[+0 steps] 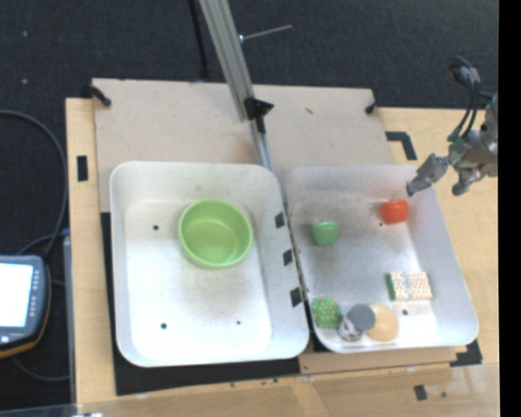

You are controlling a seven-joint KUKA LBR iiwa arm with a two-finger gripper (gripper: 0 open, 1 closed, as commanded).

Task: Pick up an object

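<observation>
My gripper hovers over the far right edge of the right bin; its two fingers are spread apart with nothing between them, so it is open. A small red object lies in that bin just below and left of the left finger, not touched. Further left sits a small green cup. Near the bin's front lie a patterned block, a green knobbly ball, a grey round piece and a pale yellow ball.
A light green bowl stands in the left bin. A slanted metal rail rises behind the bins. A tablet-like pendant lies off the bench at the left.
</observation>
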